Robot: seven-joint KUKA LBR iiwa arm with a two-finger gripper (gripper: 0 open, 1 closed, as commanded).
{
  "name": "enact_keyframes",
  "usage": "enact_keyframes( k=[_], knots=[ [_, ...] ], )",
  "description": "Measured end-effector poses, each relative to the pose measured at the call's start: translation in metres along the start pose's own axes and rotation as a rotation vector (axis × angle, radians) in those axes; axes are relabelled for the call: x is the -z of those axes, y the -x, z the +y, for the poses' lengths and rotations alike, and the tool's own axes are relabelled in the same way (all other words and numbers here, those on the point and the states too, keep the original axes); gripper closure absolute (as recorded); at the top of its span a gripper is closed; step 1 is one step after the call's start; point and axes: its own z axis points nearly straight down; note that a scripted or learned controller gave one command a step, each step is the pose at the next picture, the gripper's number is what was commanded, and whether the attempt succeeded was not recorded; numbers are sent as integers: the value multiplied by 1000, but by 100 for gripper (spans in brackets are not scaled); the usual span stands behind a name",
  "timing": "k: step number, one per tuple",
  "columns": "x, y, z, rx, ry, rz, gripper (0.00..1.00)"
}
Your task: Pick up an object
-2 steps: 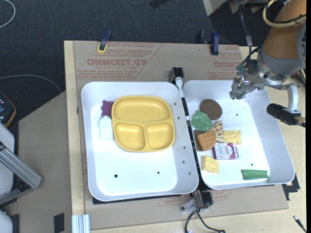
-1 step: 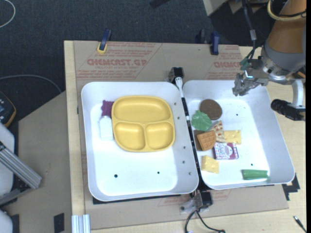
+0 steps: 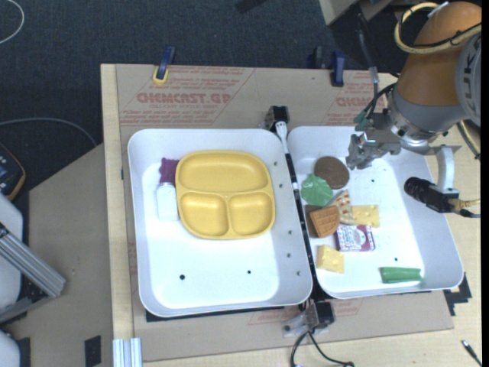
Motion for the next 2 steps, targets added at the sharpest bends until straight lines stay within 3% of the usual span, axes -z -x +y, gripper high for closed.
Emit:
enact_keyframes(
  k=[1, 2],
  knots=[
    [19, -38, -31, 0, 2, 0, 100],
    [-2, -42, -37, -4, 1, -1, 100]
  ],
)
